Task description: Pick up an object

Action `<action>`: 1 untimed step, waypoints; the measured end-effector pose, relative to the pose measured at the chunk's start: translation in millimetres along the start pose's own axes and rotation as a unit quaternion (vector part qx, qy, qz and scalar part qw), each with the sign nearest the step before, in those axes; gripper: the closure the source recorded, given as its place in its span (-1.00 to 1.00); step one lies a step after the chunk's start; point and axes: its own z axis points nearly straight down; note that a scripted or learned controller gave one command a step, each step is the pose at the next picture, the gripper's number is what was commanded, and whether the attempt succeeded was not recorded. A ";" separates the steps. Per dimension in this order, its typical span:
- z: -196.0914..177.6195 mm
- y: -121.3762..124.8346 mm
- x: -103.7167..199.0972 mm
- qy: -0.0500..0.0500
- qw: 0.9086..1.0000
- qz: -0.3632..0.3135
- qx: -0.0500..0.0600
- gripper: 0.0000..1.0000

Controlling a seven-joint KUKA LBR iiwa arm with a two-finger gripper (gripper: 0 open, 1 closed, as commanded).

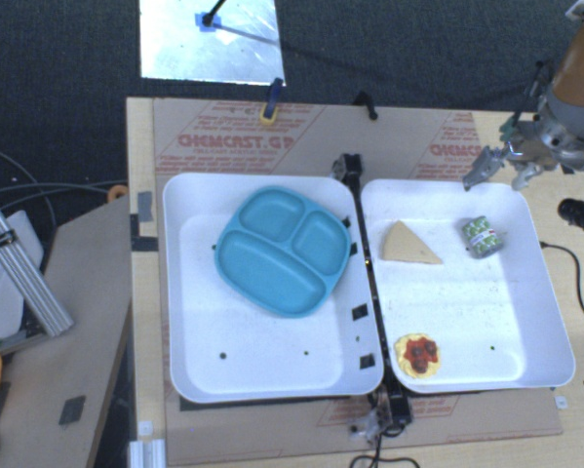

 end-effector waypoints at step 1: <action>16.2 2.3 3.3 0.000 1.000 -0.001 0.000 -1.00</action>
